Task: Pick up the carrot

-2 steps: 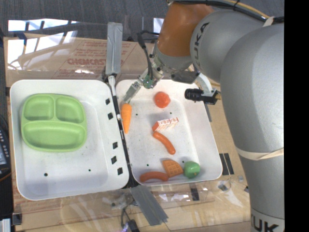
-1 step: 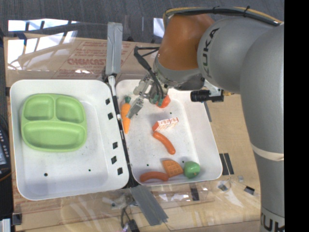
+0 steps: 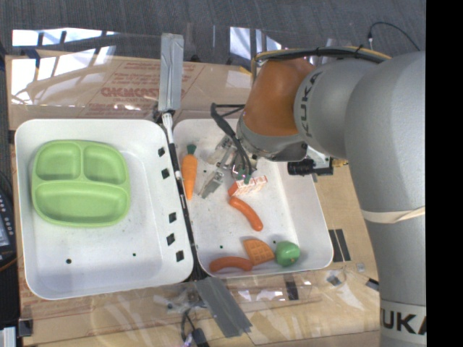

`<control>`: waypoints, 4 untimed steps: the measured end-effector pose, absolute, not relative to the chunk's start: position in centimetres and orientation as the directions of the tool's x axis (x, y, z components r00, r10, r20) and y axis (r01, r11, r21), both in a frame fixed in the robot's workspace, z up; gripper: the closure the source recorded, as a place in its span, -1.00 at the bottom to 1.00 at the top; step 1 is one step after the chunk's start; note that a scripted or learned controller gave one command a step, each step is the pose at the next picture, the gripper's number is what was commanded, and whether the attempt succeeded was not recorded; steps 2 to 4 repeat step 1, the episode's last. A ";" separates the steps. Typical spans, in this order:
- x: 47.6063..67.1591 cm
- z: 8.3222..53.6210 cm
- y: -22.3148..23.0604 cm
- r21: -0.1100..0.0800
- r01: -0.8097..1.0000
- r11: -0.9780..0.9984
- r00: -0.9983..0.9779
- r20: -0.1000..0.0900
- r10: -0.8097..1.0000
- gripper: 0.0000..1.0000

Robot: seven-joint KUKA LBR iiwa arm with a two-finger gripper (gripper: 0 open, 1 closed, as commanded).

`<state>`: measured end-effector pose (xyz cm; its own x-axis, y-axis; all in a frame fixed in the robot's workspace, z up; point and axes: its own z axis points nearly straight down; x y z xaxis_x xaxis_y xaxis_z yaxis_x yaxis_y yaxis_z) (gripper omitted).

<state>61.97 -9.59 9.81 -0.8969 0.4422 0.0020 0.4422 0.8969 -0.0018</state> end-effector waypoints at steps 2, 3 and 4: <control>63.6 9.3 -9.7 -0.008 0.778 0.628 -0.628 -0.003 0.778 -1.00; 63.6 9.3 -9.7 -0.008 0.778 0.628 -0.628 -0.003 0.778 -1.00; 63.6 9.3 -9.7 -0.008 0.778 0.628 -0.628 -0.003 0.778 -1.00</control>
